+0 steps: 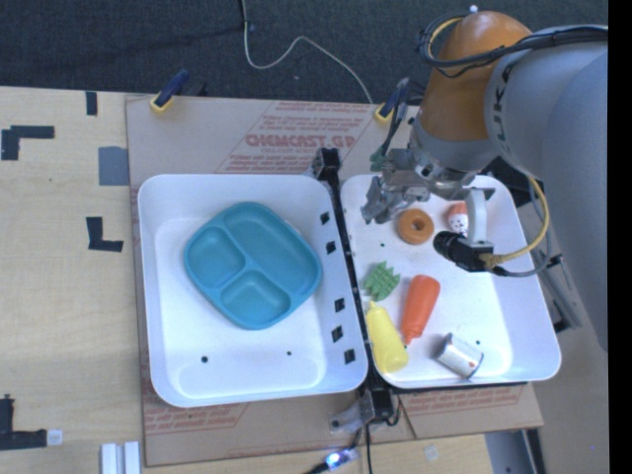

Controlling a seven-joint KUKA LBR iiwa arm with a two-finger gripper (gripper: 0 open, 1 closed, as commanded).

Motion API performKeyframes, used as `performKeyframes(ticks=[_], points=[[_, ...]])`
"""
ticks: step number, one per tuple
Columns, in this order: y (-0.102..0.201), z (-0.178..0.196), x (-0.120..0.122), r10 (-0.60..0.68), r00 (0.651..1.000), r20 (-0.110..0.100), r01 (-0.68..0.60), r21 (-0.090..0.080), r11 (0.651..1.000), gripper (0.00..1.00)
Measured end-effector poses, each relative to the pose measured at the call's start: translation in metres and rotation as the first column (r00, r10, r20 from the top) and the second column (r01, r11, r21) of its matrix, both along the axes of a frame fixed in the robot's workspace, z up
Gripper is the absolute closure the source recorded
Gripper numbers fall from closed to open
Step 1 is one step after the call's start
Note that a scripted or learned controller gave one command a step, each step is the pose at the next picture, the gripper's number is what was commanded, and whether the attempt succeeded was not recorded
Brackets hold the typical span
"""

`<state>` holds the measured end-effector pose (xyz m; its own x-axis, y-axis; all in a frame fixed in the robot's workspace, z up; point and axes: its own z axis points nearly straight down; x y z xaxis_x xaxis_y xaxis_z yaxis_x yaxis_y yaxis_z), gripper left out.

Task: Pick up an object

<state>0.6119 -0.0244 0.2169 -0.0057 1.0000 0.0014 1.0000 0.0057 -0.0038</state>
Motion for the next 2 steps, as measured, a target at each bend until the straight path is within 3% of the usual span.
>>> performKeyframes(ticks=[1, 2], points=[[0.053, 0.003, -0.022, 0.001, 1.000, -0.001, -0.001, 0.000, 1.000, 1.00], [0.100, 0.010, -0.027, 0.002, 1.000, 0.001, -0.002, 0.000, 1.000, 1.00]])
